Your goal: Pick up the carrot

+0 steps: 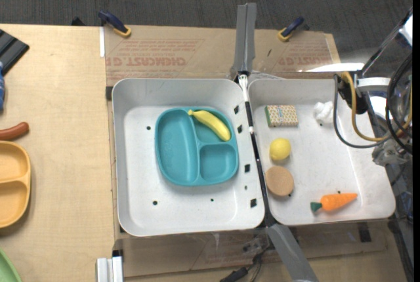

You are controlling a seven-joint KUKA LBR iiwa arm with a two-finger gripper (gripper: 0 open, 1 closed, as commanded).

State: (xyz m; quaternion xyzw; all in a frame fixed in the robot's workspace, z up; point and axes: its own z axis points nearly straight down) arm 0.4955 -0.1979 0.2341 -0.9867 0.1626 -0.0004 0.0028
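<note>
The carrot (338,201), orange with a green stub at its left end, lies flat near the front right corner of the right bin (367,212). It points slightly up to the right and touches nothing else. Part of the arm's body and its looping cables (351,113) hang over the right bin's right rim, up and to the right of the carrot.
The right bin also holds a yellow lemon (280,149), a tan round disc (279,181), a speckled block (281,115) and a white crumpled piece (323,111). In the left bin (131,208) sits a teal divided plate (177,149) with a banana (212,123).
</note>
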